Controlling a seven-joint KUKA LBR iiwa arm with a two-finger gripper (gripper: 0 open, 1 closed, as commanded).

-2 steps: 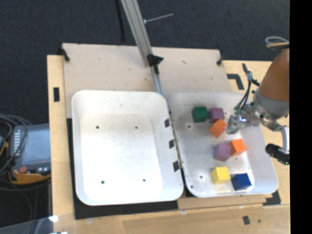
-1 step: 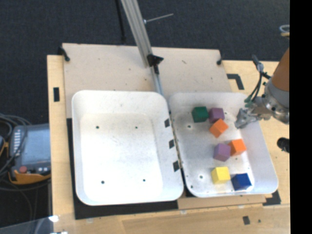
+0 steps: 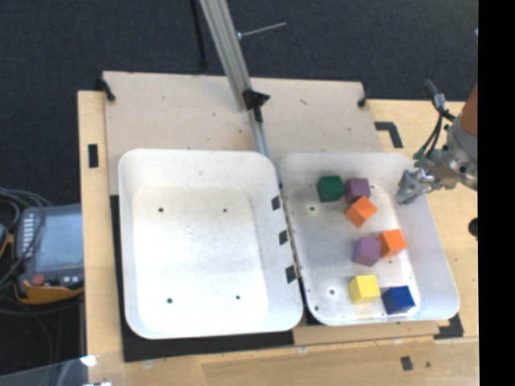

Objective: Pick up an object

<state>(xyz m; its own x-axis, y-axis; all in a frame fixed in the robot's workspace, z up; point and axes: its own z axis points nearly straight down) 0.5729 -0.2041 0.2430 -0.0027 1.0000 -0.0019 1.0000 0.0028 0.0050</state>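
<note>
Right bin (image 3: 434,252): seven small coloured cubes, likely light, stiff, flat-sided. Orange cube (image 3: 361,211) stands freest; grip opposite faces. Tool (image 3: 408,186) at right edge, state unclear.

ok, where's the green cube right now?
In the camera view, the green cube sits in the right bin, near its upper-left corner, right beside a purple cube and up-left of an orange cube.
</note>
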